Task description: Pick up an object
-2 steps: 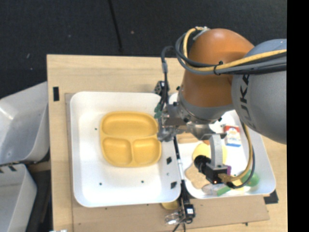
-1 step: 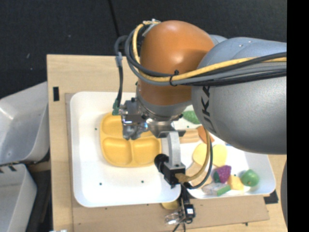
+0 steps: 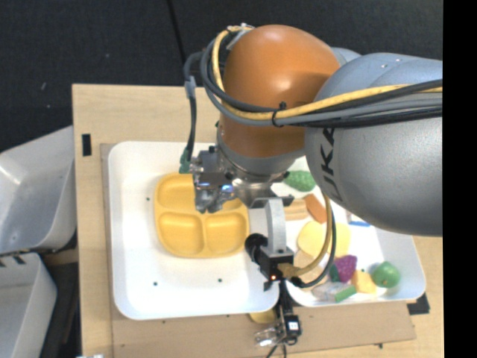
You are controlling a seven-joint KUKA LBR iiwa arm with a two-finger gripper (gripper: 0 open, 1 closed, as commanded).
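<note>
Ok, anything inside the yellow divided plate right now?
The yellow divided plate sits in the left bin; its left and two front compartments look bare. The arm's wrist covers its back right part, so anything there is hidden.

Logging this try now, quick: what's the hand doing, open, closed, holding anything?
Hand: over the yellow divided plate in the white bin; cannot be told whether open or closed, nothing seen held.

Divided plate [image 3: 195, 226] in left bin [image 3: 134, 274]; toy foods [image 3: 350, 267] in right bin [image 3: 406, 286]; arm [image 3: 320, 125] over both
</note>
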